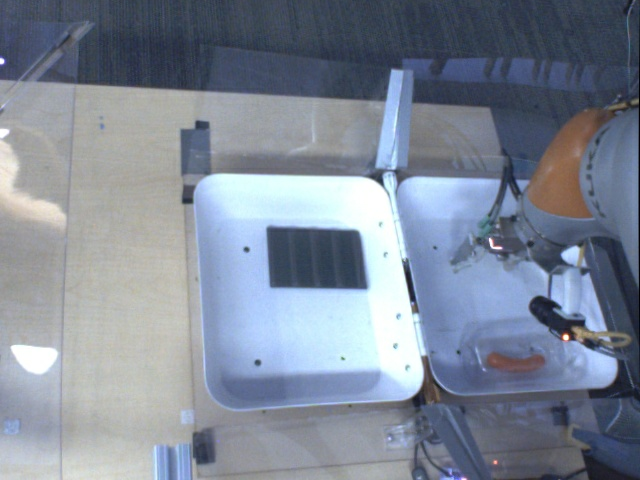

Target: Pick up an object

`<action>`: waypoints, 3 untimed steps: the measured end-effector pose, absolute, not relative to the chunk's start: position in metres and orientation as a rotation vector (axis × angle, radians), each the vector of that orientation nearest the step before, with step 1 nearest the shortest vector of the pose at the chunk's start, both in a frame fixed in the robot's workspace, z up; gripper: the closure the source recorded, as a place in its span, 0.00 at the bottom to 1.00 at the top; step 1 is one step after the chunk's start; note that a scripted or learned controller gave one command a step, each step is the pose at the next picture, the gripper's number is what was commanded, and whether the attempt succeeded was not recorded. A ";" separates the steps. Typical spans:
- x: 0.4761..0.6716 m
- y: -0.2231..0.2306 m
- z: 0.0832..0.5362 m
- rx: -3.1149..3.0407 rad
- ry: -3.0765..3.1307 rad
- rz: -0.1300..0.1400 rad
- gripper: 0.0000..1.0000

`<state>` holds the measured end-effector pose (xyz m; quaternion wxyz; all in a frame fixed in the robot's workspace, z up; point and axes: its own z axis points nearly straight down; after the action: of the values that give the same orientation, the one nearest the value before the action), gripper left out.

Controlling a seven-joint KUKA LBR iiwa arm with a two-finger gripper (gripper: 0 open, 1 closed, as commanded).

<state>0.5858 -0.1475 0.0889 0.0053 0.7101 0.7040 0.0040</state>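
My pale wood tabletop (110,298) carries two white bins; the right bin (440,218) holds a clear packet (515,353) with an orange sausage (516,363) near its front edge. I judge it light, slippery, crinkly; grip across its middle.

Camera position: fixed above the surface (110,298), looking down at a slant.
Facing: toward the far edge, where dark carpet (300,18) runs across the top of the frame.
Distance: far enough to take in both bins whole, with bare wood to the left.
Coverage: left bin (225,298) near centre, right bin (435,228) toward the right edge.
Arm entry: the arm (590,178) comes in from the right, partly cut off by the frame.
Views: a single view.
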 end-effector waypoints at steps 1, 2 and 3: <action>0.579 -0.202 0.147 2.238 2.195 0.005 0.00; 0.523 -0.192 0.089 1.958 2.443 0.009 0.00; 0.538 -0.156 0.121 1.818 2.554 0.005 0.00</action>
<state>0.5383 -0.1558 0.1209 0.0032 0.5800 0.8146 0.0017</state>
